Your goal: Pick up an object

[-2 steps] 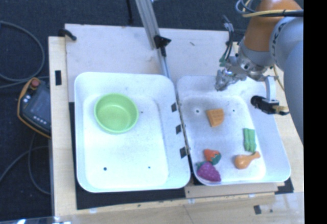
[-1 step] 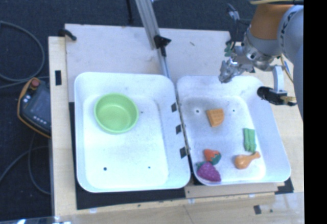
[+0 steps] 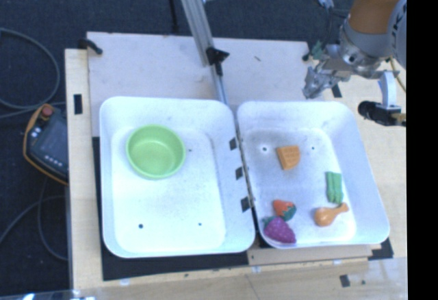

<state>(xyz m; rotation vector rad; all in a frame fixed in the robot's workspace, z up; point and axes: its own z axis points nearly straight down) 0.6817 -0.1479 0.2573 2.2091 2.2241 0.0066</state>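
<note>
arm's gripper (image 3: 316, 84) hangs above the right bin's (image 3: 356, 129) back rim, can't tell its state, nothing picked yet, it needs to drop onto the wedge (image 3: 288, 157)

Two shallow white bins on the bench: the left bin (image 3: 123, 237) and the right bin (image 3: 369, 223). One green bowl (image 3: 156, 151) in the left bin, toward ten o'clock of its floor. Five small items in the right bin: one orange wedge (image 3: 289, 157) near twelve o'clock, one green stick (image 3: 334, 187) at three o'clock, one orange drumstick-shaped piece (image 3: 330, 214) at five o'clock, one red-and-green piece (image 3: 284, 208) and one purple grape cluster (image 3: 280, 229) at seven o'clock.
</note>
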